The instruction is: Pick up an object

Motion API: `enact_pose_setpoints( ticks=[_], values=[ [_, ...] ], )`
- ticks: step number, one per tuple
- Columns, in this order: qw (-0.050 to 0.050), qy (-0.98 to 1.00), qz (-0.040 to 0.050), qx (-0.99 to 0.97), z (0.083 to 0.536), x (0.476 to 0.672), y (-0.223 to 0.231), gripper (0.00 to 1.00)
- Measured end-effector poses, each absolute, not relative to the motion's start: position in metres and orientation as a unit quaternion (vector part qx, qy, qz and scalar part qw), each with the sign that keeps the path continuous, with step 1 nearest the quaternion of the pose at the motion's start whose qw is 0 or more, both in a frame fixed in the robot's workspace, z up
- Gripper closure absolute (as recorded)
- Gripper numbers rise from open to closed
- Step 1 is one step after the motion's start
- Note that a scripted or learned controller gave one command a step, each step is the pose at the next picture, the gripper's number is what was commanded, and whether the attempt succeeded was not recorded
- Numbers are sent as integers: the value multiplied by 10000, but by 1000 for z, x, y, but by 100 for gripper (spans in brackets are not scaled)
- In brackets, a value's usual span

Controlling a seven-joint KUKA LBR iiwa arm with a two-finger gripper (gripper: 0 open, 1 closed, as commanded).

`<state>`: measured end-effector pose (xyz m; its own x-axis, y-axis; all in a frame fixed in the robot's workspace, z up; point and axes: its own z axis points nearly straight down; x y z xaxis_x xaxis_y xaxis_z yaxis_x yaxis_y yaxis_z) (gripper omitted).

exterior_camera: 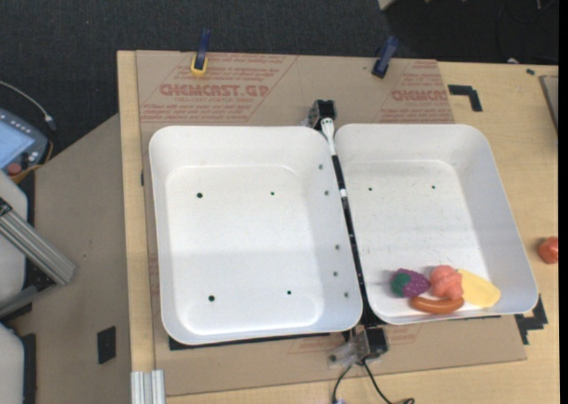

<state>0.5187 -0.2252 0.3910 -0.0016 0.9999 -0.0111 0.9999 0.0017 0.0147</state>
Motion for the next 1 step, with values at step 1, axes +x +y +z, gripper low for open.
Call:
enact_pose_setpoints(
  ticks=[1],
  values=[
    [-4, 7069, -5, 7074, 372, 493, -224, 100]
  ],
)
